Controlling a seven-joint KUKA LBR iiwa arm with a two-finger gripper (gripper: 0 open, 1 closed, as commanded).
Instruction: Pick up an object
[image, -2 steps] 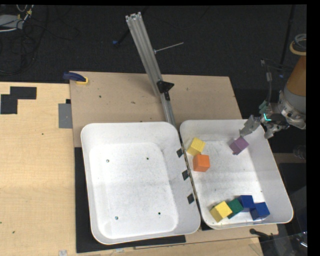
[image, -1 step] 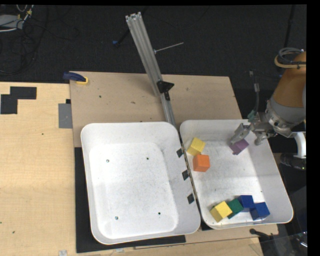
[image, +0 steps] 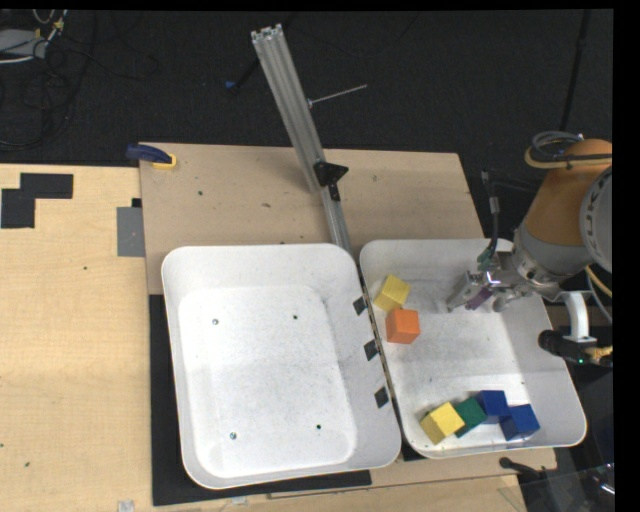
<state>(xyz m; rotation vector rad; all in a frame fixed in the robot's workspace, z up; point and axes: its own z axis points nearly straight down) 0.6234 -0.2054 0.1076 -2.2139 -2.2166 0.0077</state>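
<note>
Hovering low in the right white bin (image: 560, 425), the gripper (image: 478, 293), whose grip state I couldn't tell, neared a small orange cube (image: 402, 326): likely light, rigid, best pinched across flat faces.

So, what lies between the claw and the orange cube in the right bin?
Nothing: in the camera view, bare white bin floor separates the claw from the orange cube.
</note>
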